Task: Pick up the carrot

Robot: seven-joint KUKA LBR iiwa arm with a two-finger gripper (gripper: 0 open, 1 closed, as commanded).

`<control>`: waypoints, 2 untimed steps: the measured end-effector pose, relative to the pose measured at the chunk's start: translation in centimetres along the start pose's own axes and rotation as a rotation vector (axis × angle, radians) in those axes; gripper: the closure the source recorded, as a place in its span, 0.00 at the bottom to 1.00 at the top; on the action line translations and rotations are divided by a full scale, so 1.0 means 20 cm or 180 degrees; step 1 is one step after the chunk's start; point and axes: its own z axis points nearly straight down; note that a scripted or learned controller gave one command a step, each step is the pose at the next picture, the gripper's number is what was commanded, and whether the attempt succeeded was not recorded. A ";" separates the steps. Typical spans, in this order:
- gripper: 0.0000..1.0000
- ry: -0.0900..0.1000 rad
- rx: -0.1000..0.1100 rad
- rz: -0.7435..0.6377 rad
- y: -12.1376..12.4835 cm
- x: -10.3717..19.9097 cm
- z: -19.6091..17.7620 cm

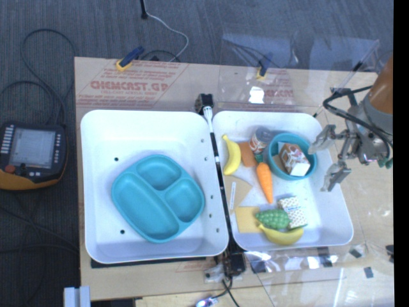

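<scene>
The orange tapered carrot [264,181] is lying in the right shallow white bin [335,226], between the yellow banana [231,155] and the round teal bowl [291,155]. The two-finger gripper [330,157] is hovering over that bin's right edge, well apart from the carrot, its fingers spread apart and gripping nothing.

Gripper [330,155] over right bin's [339,222] right side, fingers spread wide, nothing between them. Carrot [264,181] lies in bin middle, between banana [231,156] and teal bowl [279,160]. Left bin [102,126] holds blue tray [158,197].
</scene>
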 end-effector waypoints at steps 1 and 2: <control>0.00 -0.0044 0.0002 0.0679 0.21 -0.04 0.70; 0.00 -0.0076 0.0006 0.1288 0.51 -0.08 0.71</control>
